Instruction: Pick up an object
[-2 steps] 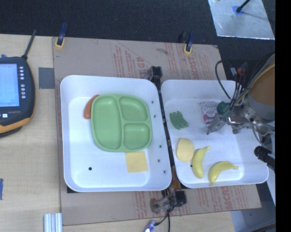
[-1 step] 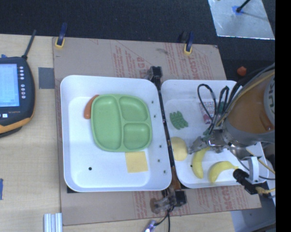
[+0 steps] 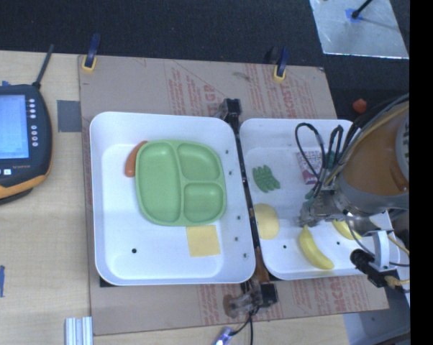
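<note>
Gripper (image 3: 310,216) low in right bin (image 3: 288,264), finger state impossible to tell; banana (image 3: 314,249) just below it, long axis slanting toward the lower right.

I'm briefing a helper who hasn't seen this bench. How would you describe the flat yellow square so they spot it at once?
Start at the left white bin. A green divided plate sits in its middle; the flat yellow square lies just below that plate. Unlike the orange item at the plate's left edge, it is a thin pale-yellow tile.
</note>
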### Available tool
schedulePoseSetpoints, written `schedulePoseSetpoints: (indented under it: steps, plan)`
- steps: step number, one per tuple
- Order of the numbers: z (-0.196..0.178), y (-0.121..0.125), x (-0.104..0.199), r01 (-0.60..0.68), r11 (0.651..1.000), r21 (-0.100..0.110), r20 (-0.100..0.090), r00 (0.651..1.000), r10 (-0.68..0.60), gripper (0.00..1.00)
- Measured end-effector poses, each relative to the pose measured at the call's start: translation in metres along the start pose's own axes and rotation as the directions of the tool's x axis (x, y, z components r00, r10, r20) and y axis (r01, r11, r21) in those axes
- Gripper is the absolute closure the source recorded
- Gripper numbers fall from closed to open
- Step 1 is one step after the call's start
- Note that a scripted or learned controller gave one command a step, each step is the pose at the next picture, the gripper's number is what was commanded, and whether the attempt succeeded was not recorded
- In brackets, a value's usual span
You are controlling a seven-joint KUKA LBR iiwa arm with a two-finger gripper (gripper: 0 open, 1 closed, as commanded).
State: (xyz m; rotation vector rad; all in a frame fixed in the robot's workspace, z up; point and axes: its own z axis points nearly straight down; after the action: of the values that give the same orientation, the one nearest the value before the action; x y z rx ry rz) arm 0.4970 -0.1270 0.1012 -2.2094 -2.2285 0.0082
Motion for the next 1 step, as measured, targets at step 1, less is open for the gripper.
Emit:
schedulePoseSetpoints:
  steps: [1]
  plan:
    - [0.0,0.0,0.0,0.0,1.0,0.0,0.0,1.0,0.0,0.0]
